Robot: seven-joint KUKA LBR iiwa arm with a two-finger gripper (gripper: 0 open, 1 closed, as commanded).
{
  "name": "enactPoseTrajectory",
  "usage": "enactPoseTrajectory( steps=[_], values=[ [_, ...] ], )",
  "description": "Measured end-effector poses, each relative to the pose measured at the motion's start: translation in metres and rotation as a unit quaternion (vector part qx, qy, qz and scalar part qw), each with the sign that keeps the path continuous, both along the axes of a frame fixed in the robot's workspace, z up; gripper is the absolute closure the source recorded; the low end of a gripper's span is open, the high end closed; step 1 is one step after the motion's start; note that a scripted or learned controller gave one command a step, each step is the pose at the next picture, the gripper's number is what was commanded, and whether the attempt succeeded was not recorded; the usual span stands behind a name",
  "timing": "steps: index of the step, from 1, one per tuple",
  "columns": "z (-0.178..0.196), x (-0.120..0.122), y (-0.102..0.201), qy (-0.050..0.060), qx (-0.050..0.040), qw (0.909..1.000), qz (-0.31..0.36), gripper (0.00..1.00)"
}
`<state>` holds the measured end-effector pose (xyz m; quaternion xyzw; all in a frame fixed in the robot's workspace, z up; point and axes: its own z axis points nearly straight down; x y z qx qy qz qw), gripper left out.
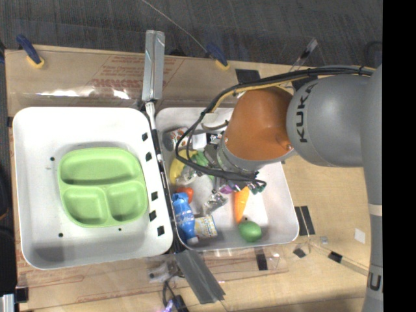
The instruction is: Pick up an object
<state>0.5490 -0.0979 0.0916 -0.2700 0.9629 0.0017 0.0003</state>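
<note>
My arm, grey with an orange band (259,123), reaches from the right and hangs over the right bin (283,208). My gripper (218,187) points down into the middle of that bin, mostly hidden under the wrist. In the bin lie a blue bottle (183,214), a green ball (249,231), an orange carrot (240,203), a yellow piece (177,169) and a small orange-red item (186,190). The gripper is among them, just left of the carrot. Nothing can be seen between the fingers.
The left bin (32,174) holds a green divided tray (102,186). A grey metal bar (153,64) stands at the divider's far end. Black cables (195,135) loop off the wrist over the right bin. Blue clamps (30,49) sit on the cardboard edge.
</note>
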Motion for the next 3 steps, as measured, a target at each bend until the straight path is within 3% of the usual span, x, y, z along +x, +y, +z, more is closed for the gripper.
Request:
enactPoseTrajectory(
  steps=[1,2,3],
  values=[
    [0.011,0.001,0.0,-0.002,-0.0006,1.0,0.002,1.0],
    [0.01,0.001,0.0,-0.001,-0.0006,1.0,0.002,0.0],
    [0.021,0.003,0.002,-0.003,-0.0002,1.0,0.004,1.0]
  ],
)
